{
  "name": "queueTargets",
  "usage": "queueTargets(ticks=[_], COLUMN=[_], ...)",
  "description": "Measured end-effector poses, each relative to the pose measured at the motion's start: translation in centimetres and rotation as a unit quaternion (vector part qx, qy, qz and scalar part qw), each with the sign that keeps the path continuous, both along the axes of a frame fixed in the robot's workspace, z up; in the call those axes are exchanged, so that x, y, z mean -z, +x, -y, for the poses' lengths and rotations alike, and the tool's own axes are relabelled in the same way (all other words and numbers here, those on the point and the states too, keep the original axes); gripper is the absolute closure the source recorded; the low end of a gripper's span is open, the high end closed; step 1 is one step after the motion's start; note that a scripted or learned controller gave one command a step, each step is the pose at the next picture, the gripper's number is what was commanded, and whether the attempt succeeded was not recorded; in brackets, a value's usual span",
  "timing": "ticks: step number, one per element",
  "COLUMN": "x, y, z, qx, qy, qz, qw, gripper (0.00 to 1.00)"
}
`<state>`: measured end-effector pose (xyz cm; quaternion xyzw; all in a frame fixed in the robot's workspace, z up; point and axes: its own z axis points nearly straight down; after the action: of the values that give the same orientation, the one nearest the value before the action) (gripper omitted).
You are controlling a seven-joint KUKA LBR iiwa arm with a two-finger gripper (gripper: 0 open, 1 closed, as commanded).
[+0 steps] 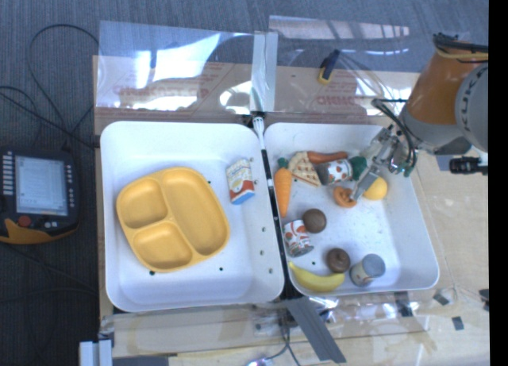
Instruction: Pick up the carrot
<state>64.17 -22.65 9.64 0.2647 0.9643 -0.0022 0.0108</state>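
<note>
The carrot (pixel 282 187) is orange with a green top and lies lengthwise along the left wall of the right bin (pixel 413 233), just beside the divider. My gripper (pixel 367 178) reaches in from the right and hangs low over the bin's upper right part. It sits between a small orange piece (pixel 344 197) and a yellow lemon (pixel 377 190). It is well to the right of the carrot and not touching it. A waffle piece (pixel 304 168) and a red-labelled can (pixel 337 171) lie between the carrot and the gripper.
The right bin also holds a sausage (pixel 327 156), a patterned cup (pixel 297 236), two brown balls (pixel 315 219) (pixel 338 260), a banana (pixel 317 280) and a grey can (pixel 369 268). The left bin (pixel 115 277) holds a yellow divided plate (pixel 171 217) and a small carton (pixel 240 180).
</note>
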Motion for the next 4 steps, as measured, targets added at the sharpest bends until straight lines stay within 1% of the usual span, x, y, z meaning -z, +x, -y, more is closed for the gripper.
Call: queueTargets(ticks=[1, 2, 3, 4], x=[0.0, 0.7, 0.6, 0.3], y=[-1.5, -3.7, -6.1, -5.2], z=[-0.2, -0.5, -0.2, -0.5], qx=[-0.123, -0.079, -0.213, -0.205], qy=[-0.0015, 0.0026, -0.0016, 0.0029], qz=[0.000, -0.003, -0.004, -0.008], qw=[0.9925, 0.9969, 0.9770, 0.9786], gripper=[0.00, 0.00, 0.00, 0.00])
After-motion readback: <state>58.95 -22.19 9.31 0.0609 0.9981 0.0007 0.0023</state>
